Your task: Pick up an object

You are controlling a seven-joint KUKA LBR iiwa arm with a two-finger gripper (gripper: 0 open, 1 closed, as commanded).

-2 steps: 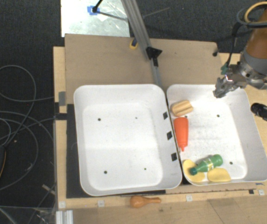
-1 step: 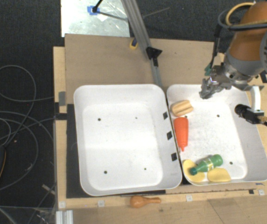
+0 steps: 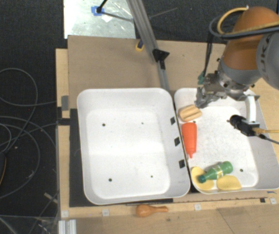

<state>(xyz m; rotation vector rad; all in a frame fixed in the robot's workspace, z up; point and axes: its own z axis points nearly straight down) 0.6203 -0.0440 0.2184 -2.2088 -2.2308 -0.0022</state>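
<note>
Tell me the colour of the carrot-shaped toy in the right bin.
Orange. The carrot-shaped toy lies along the right bin's left wall, clearest in the camera view.

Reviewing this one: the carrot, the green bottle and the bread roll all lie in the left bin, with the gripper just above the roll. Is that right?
Not quite. The camera view shows the carrot, green bottle and bread roll in the right bin, not the left. The gripper is indeed just above the roll.
</note>
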